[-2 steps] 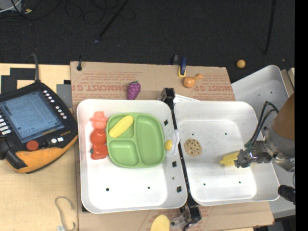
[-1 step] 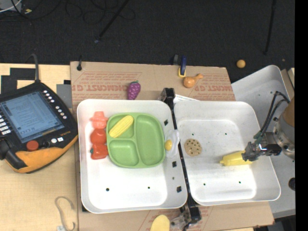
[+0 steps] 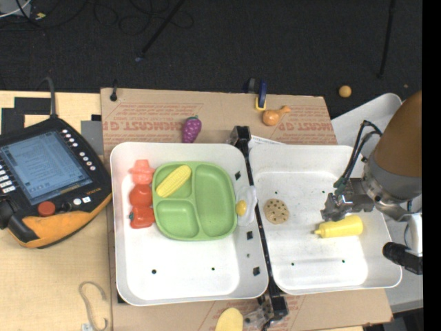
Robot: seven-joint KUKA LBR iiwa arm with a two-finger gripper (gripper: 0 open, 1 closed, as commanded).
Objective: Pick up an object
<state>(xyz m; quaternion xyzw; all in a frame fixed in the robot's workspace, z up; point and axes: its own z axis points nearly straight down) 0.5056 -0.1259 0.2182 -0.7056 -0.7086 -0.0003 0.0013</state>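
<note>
Arm (image 3: pixel 396 150): reaching in from the right, low over the right bin (image 3: pixel 303 271).
Fingers (image 3: pixel 335 209): hard to read, can't tell open or closed.
Mustard bottle (image 3: pixel 340 227): lying flat just beside them.
Cookie (image 3: pixel 276 211): further left.

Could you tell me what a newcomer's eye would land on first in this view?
Probably the green divided plate in the left bin, with a yellow corn cob in its upper-left compartment. Next, the yellow bottle lying in the right bin, with the gripper just above it.
</note>
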